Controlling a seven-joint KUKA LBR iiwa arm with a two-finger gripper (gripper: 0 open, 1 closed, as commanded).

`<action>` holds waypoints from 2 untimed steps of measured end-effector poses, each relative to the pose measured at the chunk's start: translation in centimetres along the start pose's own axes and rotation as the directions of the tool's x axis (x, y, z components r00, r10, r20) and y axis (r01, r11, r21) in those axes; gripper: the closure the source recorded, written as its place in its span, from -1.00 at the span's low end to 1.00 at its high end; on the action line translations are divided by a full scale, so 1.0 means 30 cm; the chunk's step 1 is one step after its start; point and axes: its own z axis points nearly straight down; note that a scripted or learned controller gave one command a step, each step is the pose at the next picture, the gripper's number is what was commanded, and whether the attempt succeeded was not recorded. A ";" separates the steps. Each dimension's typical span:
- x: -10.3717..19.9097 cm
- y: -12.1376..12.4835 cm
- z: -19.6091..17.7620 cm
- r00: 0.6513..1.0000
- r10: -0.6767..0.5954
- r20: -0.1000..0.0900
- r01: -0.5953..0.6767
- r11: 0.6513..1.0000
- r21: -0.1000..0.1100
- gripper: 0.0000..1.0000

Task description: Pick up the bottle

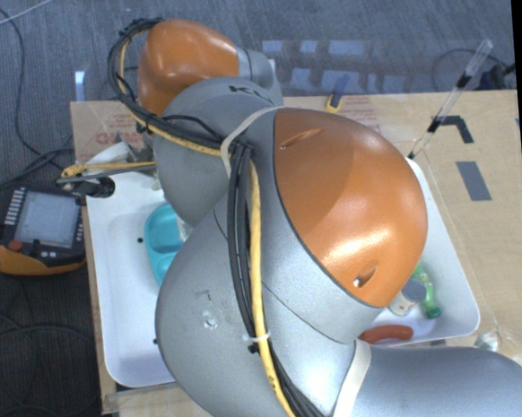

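The arm (284, 273) is filling most of the camera view, its grey shell and orange caps bulging up close to the lens, with yellow and black cables (246, 249) running along it. The gripper itself is lying hidden beneath this bulk, so I cannot tell how it is set.

Under the arm, the white bins are resting on a pale wooden bench (481, 141). At the lower right, in the right bin (457, 304), a green bottle (425, 294) is peeking out beside the arm; its long axis seems to be running roughly up and down the view, though which end is the cap is too covered to tell. Just below it a flat red thing (386, 334) is lying. In the left bin (119, 286), a turquoise object (162, 236) is sitting partly hidden.

Farther off, a handheld control pad (38, 231) with a screen is lying on the dark grey carpet (19, 105) to the left, with cables trailing across the floor.
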 end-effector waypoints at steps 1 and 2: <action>-0.046 0.185 0.168 0.928 -0.371 -0.002 0.371 0.928 0.020 -1.00; -0.045 0.014 -0.037 0.973 -0.231 -0.001 0.231 0.973 -0.003 -1.00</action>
